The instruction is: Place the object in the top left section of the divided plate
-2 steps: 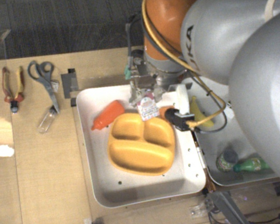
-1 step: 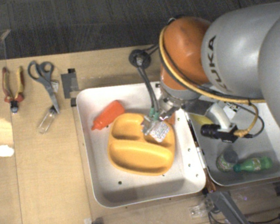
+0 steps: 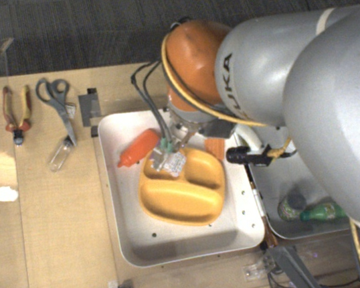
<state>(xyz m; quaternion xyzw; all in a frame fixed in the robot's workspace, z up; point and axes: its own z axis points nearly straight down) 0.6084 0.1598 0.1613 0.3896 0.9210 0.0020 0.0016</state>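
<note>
Just left of gripper [image 3: 170, 156], over yellow divided plate's [image 3: 182, 197] upper-left rim, lies orange object [image 3: 138, 147]; grip state unreadable.

A robotics lab: a wooden bench [image 3: 54, 248] with white bins [image 3: 132, 249], pliers [image 3: 16, 112] and scissors [image 3: 58, 101] lying beside them, an industrial arm [image 3: 291, 75] overhead

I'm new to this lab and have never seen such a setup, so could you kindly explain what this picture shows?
One fixed camera looks down at a slant on a bench. The big grey and orange shape is a robot arm reaching in from the right. Its gripper sits over the upper left part of a yellow divided plate in the left white bin. An orange carrot-like toy lies beside the plate. Whether anything is held is unclear. Scissors and pliers lie on the bench; a green bottle is in the right bin.
</note>
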